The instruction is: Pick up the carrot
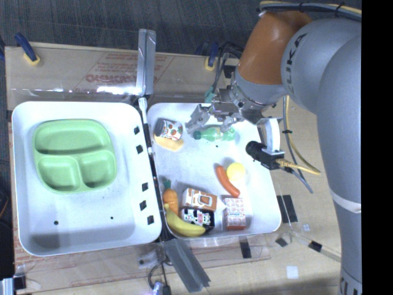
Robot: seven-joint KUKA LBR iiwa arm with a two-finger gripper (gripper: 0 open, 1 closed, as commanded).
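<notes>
The carrot (170, 199), short and orange with a dark green tip, lies against the left wall of the right bin (265, 196), near its front. A banana (182, 225) lies just in front of it. My gripper (212, 120) hangs over the back of the same bin, well behind and to the right of the carrot. Its fingers (196, 119) stand open, spread above a green bottle (215, 134) lying on the bin floor. Nothing is held between them.
The right bin also holds a small can (169, 128) over a yellow wedge (169, 142), an orange-red stick (227, 180), a lemon (236, 171) and several small cartons (199, 198). A green divided tray (75, 153) sits in the left bin (37, 226).
</notes>
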